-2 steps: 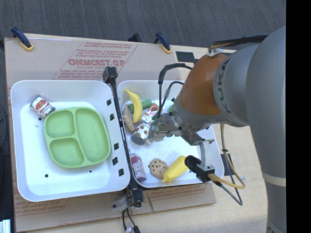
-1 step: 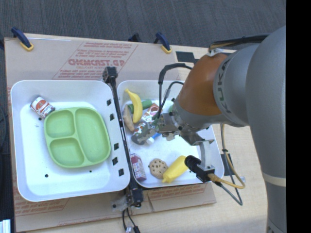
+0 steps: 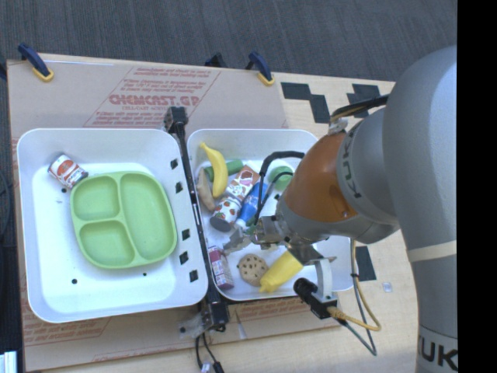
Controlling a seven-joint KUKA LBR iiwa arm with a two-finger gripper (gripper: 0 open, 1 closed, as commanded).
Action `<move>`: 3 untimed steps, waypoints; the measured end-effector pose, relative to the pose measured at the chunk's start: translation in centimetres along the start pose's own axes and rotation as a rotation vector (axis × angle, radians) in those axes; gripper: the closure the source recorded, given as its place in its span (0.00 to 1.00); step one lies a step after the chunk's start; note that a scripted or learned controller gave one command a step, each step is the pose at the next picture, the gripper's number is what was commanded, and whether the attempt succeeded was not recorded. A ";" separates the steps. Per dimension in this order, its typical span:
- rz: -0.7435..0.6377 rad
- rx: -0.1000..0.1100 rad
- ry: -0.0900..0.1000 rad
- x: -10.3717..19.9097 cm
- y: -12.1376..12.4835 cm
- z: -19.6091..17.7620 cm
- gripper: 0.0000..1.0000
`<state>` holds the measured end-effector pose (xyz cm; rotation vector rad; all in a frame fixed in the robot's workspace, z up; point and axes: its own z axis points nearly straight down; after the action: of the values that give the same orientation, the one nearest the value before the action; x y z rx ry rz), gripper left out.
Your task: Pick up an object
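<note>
The gripper (image 3: 247,238) is lowered into the right bin (image 3: 314,142), over the clutter near that bin's middle. Its metal fingers (image 3: 237,242) are glimpsed beneath the orange wrist band, but whether they are spread or closed cannot be told, and nothing is seen held between them. The placement is judged to be a descent onto the pile — the tool is set where the objects lie thickest, so that any one of them may be caught.

Just beside the gripper, towards the bin's left wall, a small red and white can (image 3: 227,207) is tilted among the heap, and a blue tube-like item (image 3: 252,200) is leaned against it. A banana (image 3: 215,169) is laid towards the far left corner. Near the front edge a round cookie (image 3: 250,267) lies flat, with a yellow block-like piece (image 3: 279,273) touching it on the right and a dark red wrapped bar (image 3: 220,268) along the left wall.

The can is judged the likeliest target — short, rounded, glossy, likely to roll.

In the left bin (image 3: 35,231) a green divided plate (image 3: 123,218) is set centrally, with another small can (image 3: 67,171) in the far left corner, well apart from the arm.
</note>
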<state>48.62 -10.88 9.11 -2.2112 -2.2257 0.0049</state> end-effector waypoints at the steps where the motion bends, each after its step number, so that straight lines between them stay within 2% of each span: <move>1: -0.005 0.001 0.001 0.1 0.1 -1.0 1.00; 2: 0.000 -0.007 -0.001 2.2 8.6 -12.4 1.00; 3: 0.002 -0.005 -0.001 1.2 1.1 -18.8 1.00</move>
<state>49.78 -9.71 27.88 -2.2170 -2.2260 -0.0005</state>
